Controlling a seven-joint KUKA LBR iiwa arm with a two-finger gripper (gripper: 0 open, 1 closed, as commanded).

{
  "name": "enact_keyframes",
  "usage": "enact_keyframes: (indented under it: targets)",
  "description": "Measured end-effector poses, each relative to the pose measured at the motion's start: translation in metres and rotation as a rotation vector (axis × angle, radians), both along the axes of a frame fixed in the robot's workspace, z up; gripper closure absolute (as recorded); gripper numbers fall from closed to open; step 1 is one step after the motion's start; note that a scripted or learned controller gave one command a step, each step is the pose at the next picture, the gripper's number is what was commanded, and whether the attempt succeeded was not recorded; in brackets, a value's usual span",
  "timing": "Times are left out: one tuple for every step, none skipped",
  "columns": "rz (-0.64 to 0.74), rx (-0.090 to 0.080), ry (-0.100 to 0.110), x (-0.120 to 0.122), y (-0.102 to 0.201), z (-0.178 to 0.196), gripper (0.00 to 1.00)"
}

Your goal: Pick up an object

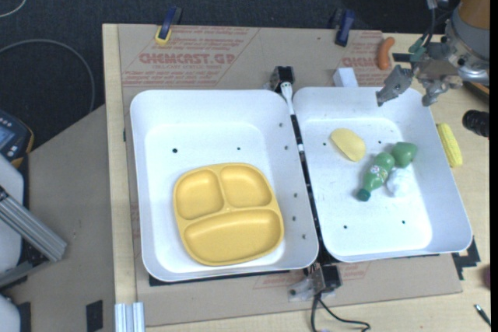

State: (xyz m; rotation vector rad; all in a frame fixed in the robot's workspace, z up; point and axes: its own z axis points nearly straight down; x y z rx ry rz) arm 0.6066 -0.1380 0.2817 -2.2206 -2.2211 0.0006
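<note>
Above the far right corner of the right bin [443, 202]: gripper [411, 93], fingers spread apart, nothing between them. Lower in that bin, well apart from the gripper: yellow lemon-shaped piece [348, 144], green bottle [384, 168] just beside it, tilted, against a small white object [398, 183]. Over in the left bin [148, 167]: yellow divided plate [226, 211]

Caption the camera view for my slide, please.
Open gripper above right bin holding green toy; yellow plate left.
</note>
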Motion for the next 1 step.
enact_keyframes:
  targets:
    - [0.006, -0.002, -0.024, -0.0374, 0.0571, 0.2238, 0.00]
